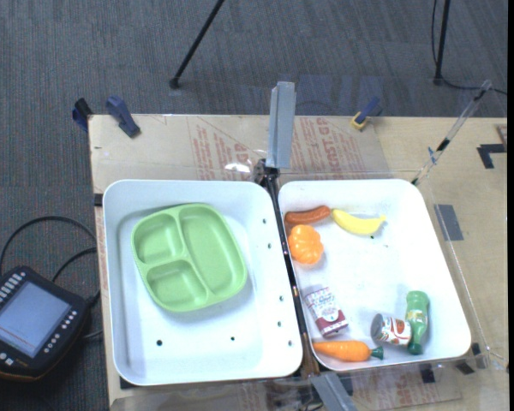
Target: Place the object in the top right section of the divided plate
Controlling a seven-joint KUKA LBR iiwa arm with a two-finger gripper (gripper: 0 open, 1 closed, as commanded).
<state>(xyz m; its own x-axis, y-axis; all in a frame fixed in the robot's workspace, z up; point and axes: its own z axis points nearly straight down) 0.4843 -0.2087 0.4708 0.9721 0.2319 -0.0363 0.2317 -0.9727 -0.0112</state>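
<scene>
Three sections divide your green plate (189,256), which lies flat in the left white bin (120,332). Your right bin (428,221) holds a sausage (307,216), banana (358,223), orange pumpkin (305,244), small carton (325,311), can (391,329), green bottle (416,320) and carrot (346,349). Both bins rest on a plywood counter (180,144) over grey carpet (86,41), a pendant (30,319) at left.

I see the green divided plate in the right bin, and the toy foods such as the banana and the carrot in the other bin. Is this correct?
Not quite. The camera view shows the green divided plate in the left bin, not the right one. The banana and the carrot do lie in the other bin, the right bin, together with the remaining toy foods.
</scene>
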